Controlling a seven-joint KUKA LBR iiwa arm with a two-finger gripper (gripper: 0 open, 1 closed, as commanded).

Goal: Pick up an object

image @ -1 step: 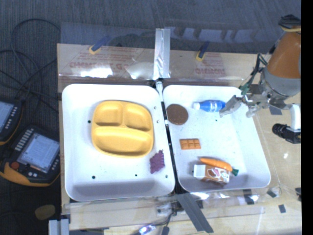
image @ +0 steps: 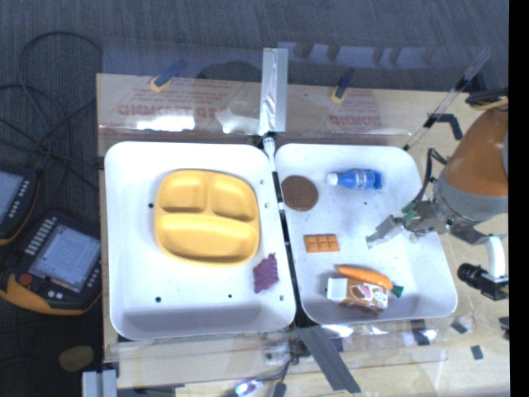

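Observation:
In the right bin (image: pixel 430 292) lie a blue bottle (image: pixel 355 179) with a white cap, a brown round disc (image: pixel 299 193), an orange waffle-like block (image: pixel 321 243), a carrot (image: pixel 368 276) and a small printed carton (image: pixel 357 294). My gripper (image: pixel 387 231) hangs over the right side of this bin, its fingers pointing left, to the right of the waffle block and above the carrot. Nothing shows between its fingers.
The left bin (image: pixel 132 304) bears a yellow divided plate (image: pixel 207 215) and a purple grape bunch (image: pixel 265 273) near its right wall. A clear plastic wall stands behind both bins. Cables and a teach pendant (image: pixel 50 263) lie left of the bench.

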